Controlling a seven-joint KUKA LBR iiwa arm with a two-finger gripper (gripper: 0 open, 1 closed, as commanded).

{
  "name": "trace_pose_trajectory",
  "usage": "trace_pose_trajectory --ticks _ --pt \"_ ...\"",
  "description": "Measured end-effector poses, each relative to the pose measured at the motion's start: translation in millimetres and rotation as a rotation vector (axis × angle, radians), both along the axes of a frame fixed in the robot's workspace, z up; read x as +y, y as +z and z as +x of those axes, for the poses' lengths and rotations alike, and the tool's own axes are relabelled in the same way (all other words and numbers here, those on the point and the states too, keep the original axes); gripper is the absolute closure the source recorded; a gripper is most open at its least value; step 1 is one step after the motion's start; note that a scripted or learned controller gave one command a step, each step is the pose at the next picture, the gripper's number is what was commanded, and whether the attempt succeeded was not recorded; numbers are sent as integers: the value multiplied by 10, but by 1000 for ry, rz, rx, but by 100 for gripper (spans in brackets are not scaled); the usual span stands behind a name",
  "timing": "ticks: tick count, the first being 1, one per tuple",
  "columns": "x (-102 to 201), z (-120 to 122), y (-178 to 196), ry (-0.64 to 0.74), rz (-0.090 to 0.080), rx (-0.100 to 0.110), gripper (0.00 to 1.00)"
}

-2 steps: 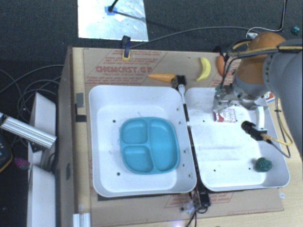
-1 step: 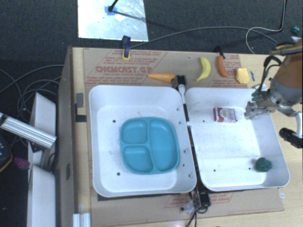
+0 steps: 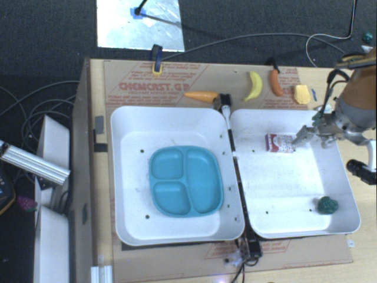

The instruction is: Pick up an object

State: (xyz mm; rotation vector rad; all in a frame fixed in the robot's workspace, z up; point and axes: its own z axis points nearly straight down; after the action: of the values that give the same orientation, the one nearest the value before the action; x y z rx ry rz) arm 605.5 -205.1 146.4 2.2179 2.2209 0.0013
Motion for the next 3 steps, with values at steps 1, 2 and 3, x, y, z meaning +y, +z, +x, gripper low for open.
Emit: trace_pose_trajectory --ticks 1,2,3 --pt "434 640 -151 4 1 0 0" --pt "619 355 -518 1 -1 -3 0" --pt "619 375 -392 3 -1 -10 100"
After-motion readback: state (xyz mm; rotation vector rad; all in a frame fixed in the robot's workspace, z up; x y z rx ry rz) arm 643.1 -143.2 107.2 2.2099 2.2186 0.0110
